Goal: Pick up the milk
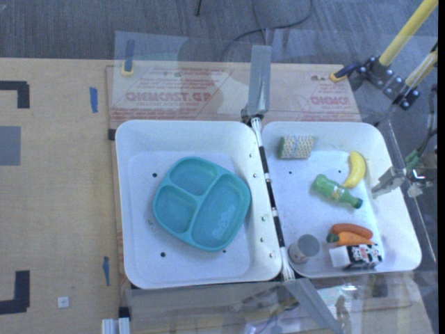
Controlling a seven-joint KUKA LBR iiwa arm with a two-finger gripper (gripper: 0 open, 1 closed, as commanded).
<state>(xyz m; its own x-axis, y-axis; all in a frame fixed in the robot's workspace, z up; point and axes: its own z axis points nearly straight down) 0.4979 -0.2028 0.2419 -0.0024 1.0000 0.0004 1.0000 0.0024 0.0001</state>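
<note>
So this looks like the very start, the reach hasn't really happened yet. The milk (356, 255) is a small white carton with black cow-style patches, lying in the near right corner of the right bin (389, 141), touching the carrot (350, 234) just behind it and near a grey cup (304, 247). The gripper (398, 179) sits over the bin's right rim, well behind the milk; can't tell how it's set. Next move, I'd guess: come toward the milk, then drop down clear of the carrot.
</note>
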